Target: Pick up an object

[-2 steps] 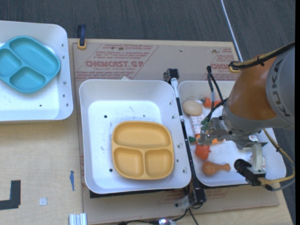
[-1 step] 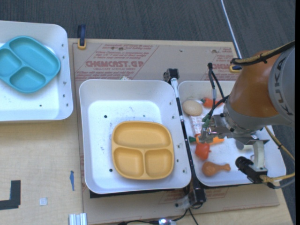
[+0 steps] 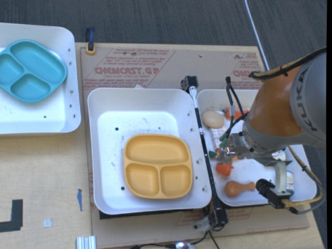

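Looming closest to the camera, the grey arm [image 3: 290, 113] with its orange band is reaching in from the right and leaning over the right bin [image 3: 311, 191]. Its gripper [image 3: 228, 150] is hanging low by that bin's left wall, and I cannot tell how it is set. An orange-red toy [image 3: 223, 169] is lying just under it, with green bits beside it. A pale bun [image 3: 212, 119] is sitting near the bin's top left corner. A brown drumstick [image 3: 238, 188] is lying near the front wall. The left bin [image 3: 104, 154] is holding a yellow tray [image 3: 157, 166], with bare white floor around it. Both bins are sitting side by side on a brown board [image 3: 155, 66]. A blue tray [image 3: 30, 70] is resting on a white tray [image 3: 62, 113] far left. Dark carpet [image 3: 155, 9] is showing behind.
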Motion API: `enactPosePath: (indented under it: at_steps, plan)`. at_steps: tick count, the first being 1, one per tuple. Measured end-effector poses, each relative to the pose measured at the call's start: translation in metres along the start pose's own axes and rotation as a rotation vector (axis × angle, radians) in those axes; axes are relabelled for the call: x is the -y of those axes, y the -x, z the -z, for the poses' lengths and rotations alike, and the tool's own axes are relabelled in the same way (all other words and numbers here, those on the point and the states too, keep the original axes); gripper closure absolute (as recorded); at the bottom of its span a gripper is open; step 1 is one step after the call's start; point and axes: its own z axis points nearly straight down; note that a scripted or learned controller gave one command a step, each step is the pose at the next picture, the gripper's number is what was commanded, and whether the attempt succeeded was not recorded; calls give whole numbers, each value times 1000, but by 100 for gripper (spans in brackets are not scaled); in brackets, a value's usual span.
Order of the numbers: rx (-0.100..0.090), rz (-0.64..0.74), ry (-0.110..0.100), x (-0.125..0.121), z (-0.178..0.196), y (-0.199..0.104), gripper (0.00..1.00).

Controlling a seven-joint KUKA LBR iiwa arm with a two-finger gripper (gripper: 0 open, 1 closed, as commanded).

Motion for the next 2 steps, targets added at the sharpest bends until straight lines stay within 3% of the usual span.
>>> enactPosePath:
  at_steps: [2]
  plan:
    - [1, 3, 8, -4, 21, -1, 100]
